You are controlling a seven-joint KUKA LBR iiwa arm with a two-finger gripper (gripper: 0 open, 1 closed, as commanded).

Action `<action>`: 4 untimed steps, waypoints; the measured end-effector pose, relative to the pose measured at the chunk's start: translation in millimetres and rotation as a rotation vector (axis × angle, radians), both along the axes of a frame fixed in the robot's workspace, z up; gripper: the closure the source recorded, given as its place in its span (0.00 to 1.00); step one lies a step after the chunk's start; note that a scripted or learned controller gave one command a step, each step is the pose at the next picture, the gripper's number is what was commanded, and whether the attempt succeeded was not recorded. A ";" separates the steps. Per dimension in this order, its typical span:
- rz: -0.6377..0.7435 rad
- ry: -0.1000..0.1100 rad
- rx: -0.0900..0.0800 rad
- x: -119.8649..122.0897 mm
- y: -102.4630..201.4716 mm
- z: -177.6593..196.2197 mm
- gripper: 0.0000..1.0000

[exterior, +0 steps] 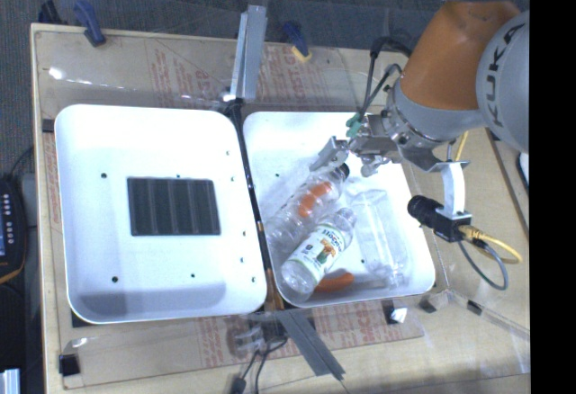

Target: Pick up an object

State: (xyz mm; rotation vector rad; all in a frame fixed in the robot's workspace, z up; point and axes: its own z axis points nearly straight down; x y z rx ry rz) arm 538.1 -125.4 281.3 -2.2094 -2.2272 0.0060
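The right bin (270, 136) holds several clear plastic bottles. One with an orange patch inside (306, 201) lies slanted, its dark cap (341, 172) pointing to the upper right. A second bottle with a printed label (318, 253) lies below it, and a third clear one (382, 235) lies along the right wall. A small orange thing (338, 282) rests at the bin's front edge. My gripper (349, 158) hangs over the bin's upper middle, just above the capped end of the slanted bottle. It is open, with nothing between its fingers.
The left bin (90, 149) has a dark ribbed rectangle (174, 206) on its floor. A metal divider post (247, 50) rises between the bins at the back. Cables and a black connector (432, 212) hang off the arm beside the right bin's right wall.
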 end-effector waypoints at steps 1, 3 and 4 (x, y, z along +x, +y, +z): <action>0.166 0.000 0.001 4.0 -25.2 -122.3 0.00; 0.221 -0.008 -0.001 48.1 -18.8 -185.1 0.00; 0.058 0.011 0.004 65.7 -42.5 -190.1 0.00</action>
